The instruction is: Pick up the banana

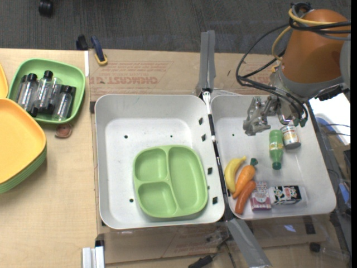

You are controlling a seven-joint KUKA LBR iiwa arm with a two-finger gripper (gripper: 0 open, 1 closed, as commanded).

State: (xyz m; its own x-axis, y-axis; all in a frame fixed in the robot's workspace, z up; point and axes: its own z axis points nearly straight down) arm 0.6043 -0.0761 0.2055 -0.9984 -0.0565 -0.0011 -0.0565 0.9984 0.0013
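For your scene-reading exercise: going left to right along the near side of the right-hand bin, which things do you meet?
Banana → carrot → pink packet → black-and-white carton.

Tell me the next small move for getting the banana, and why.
Probably shift the gripper toward the near-left corner of the right bin, until it is over the banana. The gripper sits in the bin's far half, well away from the banana, which lies against the left wall with a carrot touching its right side.
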